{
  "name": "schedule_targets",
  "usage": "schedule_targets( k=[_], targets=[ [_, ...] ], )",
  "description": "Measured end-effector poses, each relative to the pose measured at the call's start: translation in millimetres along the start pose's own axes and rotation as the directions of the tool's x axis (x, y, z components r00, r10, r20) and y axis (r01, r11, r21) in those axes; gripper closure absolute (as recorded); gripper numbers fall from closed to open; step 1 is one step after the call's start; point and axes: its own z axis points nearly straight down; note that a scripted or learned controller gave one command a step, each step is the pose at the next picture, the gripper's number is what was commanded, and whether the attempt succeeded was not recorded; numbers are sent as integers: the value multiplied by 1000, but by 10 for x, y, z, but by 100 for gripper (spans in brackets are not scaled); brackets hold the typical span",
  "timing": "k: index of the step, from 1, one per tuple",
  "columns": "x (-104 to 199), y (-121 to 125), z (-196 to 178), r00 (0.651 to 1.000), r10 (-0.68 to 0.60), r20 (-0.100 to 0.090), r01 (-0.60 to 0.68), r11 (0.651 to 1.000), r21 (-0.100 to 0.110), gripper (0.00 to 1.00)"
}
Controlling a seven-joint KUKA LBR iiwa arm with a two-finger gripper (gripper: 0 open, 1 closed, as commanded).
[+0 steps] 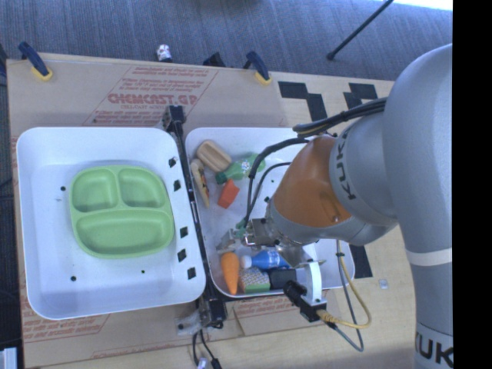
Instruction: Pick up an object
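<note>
Gripper [257, 241] sits low over the lower middle of the right bin [201, 141], its metal parts half hidden under the wrist; whether it is wide, narrow or holding anything cannot be told from this slant. Just below it lie three things close together: an orange carrot-shaped toy [230, 272] at lower centre of the frame, a blue and white bottle [267, 260] lying on its side to the right of that, and a green-patterned piece [254, 282] touching the bin's lower rim. Above the gripper rises the orange band [307, 194] of the arm, then the big grey body [400, 152] filling the right side of the frame; a black cable [338, 118] loops across it, and a yellow wire [350, 333] trails down past the bin's lower right corner.

Further up the right bin, well apart from the gripper, lie a red block [228, 194], a green piece [238, 169] beside it, a tan bread-like toy [213, 156] and a slim wooden-looking piece [201, 181] along the left wall.

Left of the frame holds the left bin [31, 229], and in it a green divided plate [121, 210] with three compartments, lying flat toward the bin's centre. Both bins rest on a cardboard sheet [154, 94] printed in red; blue clamps [34, 60] grip its upper edge; grey carpet [115, 10] runs across the top of the frame.
</note>
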Motion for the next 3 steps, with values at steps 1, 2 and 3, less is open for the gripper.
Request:
schedule_targets(
  k=[1,2,3],
  targets=[
    [-2,2,-96,1000,-5,0,5,1000,3,100],
    [-1,1,-96,1000,-5,0,5,1000,2,0],
    [0,6,-193,1000,-10,0,10,1000,4,100]
  ],
)
